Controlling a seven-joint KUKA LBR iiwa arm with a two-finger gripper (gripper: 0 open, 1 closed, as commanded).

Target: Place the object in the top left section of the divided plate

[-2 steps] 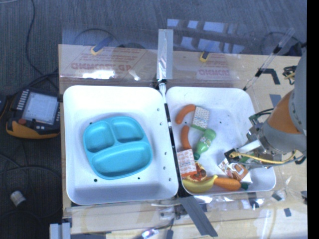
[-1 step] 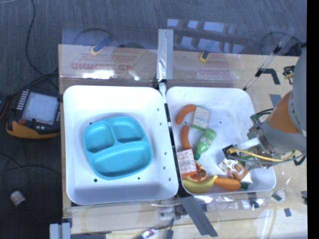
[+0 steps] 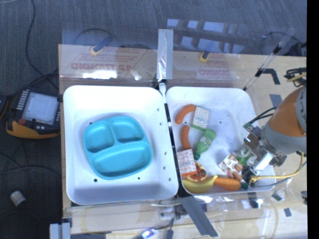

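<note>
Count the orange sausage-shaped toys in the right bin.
2: one sausage curved near the bin's upper left, another sausage just below it along the left wall. More may hide under the clutter.

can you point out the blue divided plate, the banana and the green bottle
blue divided plate (image 3: pixel 117 159), camera view, on the floor of its large lower section
banana (image 3: pixel 199 184), camera view, on the middle of its yellow curve
green bottle (image 3: pixel 205 141), camera view, on its body
</note>
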